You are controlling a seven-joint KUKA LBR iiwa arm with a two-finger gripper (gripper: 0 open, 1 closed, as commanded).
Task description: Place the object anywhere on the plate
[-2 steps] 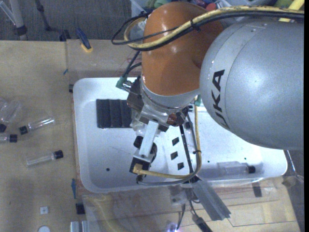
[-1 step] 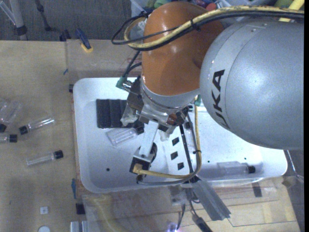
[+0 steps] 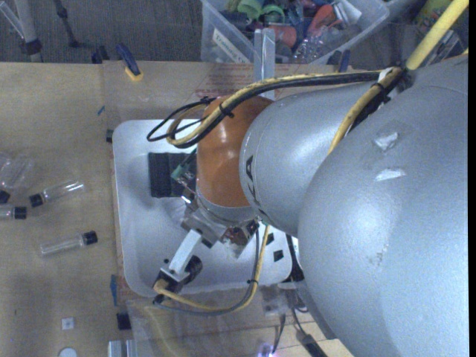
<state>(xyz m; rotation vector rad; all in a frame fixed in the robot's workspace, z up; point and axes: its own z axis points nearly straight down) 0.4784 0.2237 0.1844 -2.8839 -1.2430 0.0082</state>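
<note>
With the arm low over the white bin, you could not tell whether the gripper held anything or where the hidden object lay, so a release risked missing the plate.

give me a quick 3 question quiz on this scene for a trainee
1. True or false: the arm reaches over the white bin.
2. What lies on the bench left of that bin? A) clear vials with black caps B) spoons C) apples
3. Fill in: the band on the arm is ___.
Key: 1 true; 2 A; 3 orange.
</note>
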